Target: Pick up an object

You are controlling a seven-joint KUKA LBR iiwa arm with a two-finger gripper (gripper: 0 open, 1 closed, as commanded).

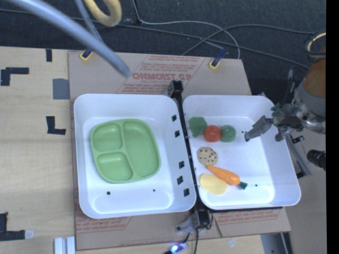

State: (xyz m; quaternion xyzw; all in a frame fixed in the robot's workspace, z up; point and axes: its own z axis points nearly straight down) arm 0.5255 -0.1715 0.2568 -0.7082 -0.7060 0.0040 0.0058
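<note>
Right at the near edge, the cardboard sheet [153,70] under both bins pokes out, lying on a pale wooden worktop [32,157] marked with dark tape pieces. Beyond the worktop, dark carpeted floor [254,15] with thin cables snaking across it, and a grey hose with a yellow loop swings in at top left.

On to the bins: the left bin [85,194] carries a green divided plate [125,151], lying flat. The right bin [275,189] has the pickable goods: a green broccoli piece [197,126], a red tomato [212,134] touching a green round item [228,133], a speckled cookie [207,155] just below, then an orange carrot [226,175] lying at a slant beside a pale yellow piece [213,184].

And the gripper [267,129] hangs over the right bin's far-right edge, fingers spread apart, nothing between them, well apart from the food cluster.
</note>
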